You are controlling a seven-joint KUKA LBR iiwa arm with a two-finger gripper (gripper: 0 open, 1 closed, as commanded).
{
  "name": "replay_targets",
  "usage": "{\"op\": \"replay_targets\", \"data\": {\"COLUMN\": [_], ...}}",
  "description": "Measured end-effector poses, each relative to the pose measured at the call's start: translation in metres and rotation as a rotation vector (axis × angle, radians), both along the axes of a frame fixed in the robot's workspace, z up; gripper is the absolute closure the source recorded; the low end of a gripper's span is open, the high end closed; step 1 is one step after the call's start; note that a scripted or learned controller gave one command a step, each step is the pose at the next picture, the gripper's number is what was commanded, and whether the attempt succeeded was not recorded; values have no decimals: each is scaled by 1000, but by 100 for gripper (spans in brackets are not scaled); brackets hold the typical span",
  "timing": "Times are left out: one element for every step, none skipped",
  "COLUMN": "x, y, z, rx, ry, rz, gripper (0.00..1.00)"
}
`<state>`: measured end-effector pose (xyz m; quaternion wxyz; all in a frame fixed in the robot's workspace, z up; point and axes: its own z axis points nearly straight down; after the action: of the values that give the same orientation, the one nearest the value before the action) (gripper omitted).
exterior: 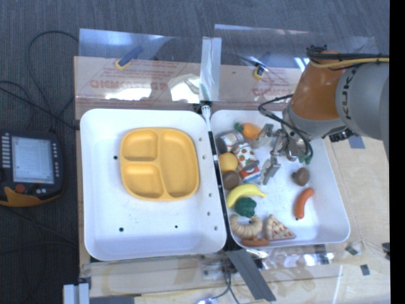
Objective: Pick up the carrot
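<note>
A: Starting at the near edge, what matters for the grab?

B: The near corner of the right bin [335,233] is crowded with a pizza slice [277,228], a green broccoli piece [245,206] and a banana [243,192]. A red-orange sausage [304,202] lies alone to the right. None of those is the target, and the sausage could be mistaken for it by colour.

A: So where is the carrot?

B: Further back. The carrot [250,131] is the orange piece with a green end. It lies near the far wall of the right bin, just left of the gripper [273,157]. The gripper hangs over the middle of that bin, beside the carrot, not over it.

A: Is the claw released or clenched?

B: I cannot tell from this angle. Nothing shows as held.

A: How should it be done well?

B: I would shift the gripper back and left until it is centred over the orange body, not the green end. It should close across the narrow width. The printed tin [245,156] sits just in front, and the bin wall is close behind, so a straight descent seems safest.

A: Is any writing readable?

B: The grey arm [364,100] carries dark letters that look like "KU". The tin's label is too small to read. Behind both bins, the brown board [145,78] has red print, which I cannot read. The yellow plate [159,163] in the left bin [101,233] is plain.
</note>
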<state>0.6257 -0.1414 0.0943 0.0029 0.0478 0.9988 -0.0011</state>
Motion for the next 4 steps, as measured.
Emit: {"op": "replay_targets", "data": {"x": [27,-94,-49,32], "y": [39,1,5,2], "z": [13,-4,47,21], "rx": [-8,1,3,2], "ry": [51,-7,3,4], "rz": [-242,-308,-481,-675], "gripper": [0,0,0,0]}}
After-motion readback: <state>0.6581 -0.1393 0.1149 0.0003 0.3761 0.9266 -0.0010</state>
